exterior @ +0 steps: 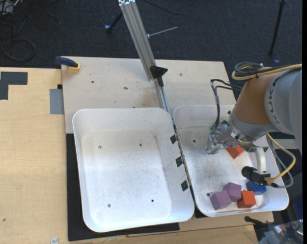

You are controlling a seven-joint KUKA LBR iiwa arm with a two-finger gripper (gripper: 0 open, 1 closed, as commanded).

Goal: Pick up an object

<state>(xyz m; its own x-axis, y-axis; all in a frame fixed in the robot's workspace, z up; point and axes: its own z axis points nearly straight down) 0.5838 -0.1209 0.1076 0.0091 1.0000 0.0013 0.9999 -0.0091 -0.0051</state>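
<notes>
Blocks sit in the right-hand bin [194, 117], which is where your arm [268, 103] is working. You can see an orange-red block [235, 151] just beside the gripper [216, 145], on its right and partly tucked under the wrist; whether it touches the gripper you cannot tell from this angle. Toward the near right corner of that bin you have a cluster: two purple blocks [233, 190] [220, 200] touching each other, an orange block [247, 199] against the right side of them, and a blue block [256, 186] just behind the orange one, partly covered by a black cable end. The gripper is low over the bin floor near its middle, pointing down. Its state is not something you can judge: the metal parts blur together, so you cannot tell open from closed, and nothing is visibly gripped. The left bin [87, 136] lies alongside, sharing a divider edge with black clips
</notes>
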